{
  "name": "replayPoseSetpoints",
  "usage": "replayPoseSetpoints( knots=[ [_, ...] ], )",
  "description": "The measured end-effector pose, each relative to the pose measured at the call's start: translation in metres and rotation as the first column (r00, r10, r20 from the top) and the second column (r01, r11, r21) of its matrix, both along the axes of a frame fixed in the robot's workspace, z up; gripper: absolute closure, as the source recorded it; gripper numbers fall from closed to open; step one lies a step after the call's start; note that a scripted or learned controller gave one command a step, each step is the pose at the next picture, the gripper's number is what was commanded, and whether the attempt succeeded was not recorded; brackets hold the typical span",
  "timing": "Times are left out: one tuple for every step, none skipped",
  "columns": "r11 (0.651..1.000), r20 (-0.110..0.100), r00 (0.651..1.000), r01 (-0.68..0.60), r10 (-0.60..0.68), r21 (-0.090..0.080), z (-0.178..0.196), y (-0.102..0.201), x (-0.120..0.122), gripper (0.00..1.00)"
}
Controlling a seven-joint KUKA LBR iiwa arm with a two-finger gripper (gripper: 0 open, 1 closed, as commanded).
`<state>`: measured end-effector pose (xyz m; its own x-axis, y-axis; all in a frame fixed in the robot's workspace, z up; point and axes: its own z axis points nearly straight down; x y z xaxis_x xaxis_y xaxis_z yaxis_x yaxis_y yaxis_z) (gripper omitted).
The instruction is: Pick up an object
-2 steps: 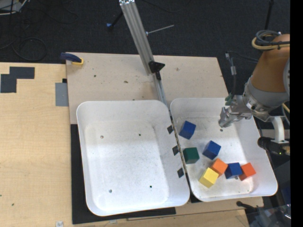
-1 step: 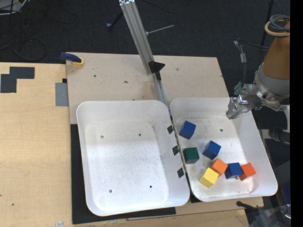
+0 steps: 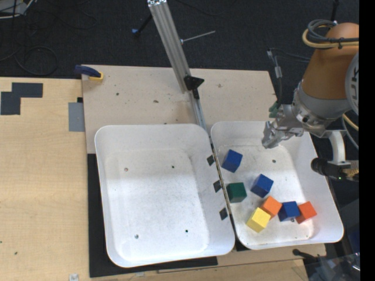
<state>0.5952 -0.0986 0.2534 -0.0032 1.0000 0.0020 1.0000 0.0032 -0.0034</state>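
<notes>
We see the left bin as one wide white floor running out to its rim. The right bin is tighter: its far part is open floor, while its near half carries seven cubes. The arm reaches in from the right, and the gripper hangs over the right bin's far part; we cannot tell how it is set. The blue cube lies nearest it, by the dividing rim, apart from the others.

Robotics lab: plywood bench, white bins, aluminium rail, loose cables.
</notes>
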Motion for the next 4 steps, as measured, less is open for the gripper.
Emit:
replayPoseSetpoints(
  knots=[
    [1.0, 0.002, 1.0, 0.0, 0.0, 0.0, 0.0, 0.044, 0.012, 1.0],
    [1.0, -0.001, 1.0, -0.001, 0.001, 0.0, -0.001, 0.097, 0.009, 1.0],
    [1.0, -0.002, 1.0, 0.0, 0.0, -0.001, -0.013, 0.15, 0.008, 1.0],
    [1.0, 0.0, 1.0, 0.0, 0.0, -0.001, -0.018, 0.192, 0.014, 1.0]
  ],
)
